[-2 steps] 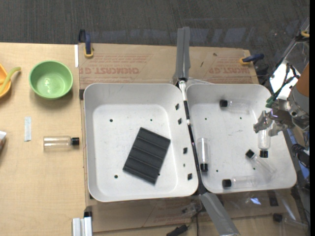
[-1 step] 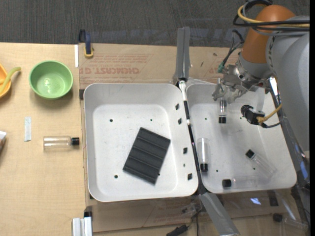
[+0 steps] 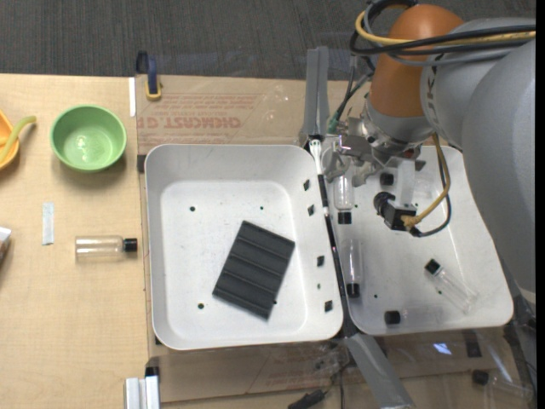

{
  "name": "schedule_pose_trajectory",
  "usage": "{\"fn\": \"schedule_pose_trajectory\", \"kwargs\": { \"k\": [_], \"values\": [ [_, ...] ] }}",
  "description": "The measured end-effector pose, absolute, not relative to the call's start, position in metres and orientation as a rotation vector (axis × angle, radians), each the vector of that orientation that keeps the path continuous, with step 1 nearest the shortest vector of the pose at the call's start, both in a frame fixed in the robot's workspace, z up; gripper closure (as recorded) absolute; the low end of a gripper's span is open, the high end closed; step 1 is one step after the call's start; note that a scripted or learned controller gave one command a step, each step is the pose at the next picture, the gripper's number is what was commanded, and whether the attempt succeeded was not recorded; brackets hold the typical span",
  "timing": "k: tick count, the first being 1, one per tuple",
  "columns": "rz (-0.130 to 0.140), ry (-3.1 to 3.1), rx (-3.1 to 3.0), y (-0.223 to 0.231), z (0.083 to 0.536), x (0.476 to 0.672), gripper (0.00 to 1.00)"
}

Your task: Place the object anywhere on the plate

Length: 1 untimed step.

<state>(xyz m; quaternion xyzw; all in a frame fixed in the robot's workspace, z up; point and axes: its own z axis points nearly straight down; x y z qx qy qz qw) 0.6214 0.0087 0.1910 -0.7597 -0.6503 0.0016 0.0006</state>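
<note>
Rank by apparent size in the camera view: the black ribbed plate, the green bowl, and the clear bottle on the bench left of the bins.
1. Black ribbed plate, clearly largest.
2. Green bowl.
3. Clear bottle, narrow and smallest.

A wooden bench (image 3: 77, 313) carried two shallow white bins side by side, the left bin (image 3: 162, 254) and the right bin (image 3: 485, 254). Beside them stood a green bowl (image 3: 88, 138), and a clear bottle (image 3: 104, 245) lay nearby.

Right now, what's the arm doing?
Gripper low over right bin, beside clear bottle. Dark ridged plate in left bin.
</note>
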Motion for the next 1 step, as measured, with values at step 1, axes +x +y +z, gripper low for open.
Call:
{"fn": "schedule_pose_trajectory", "kwargs": {
  "k": [1],
  "values": [
    [0.005, -2.042, -2.386, 0.0088, 0.1910, 0.6214, 0.00]
  ]
}}
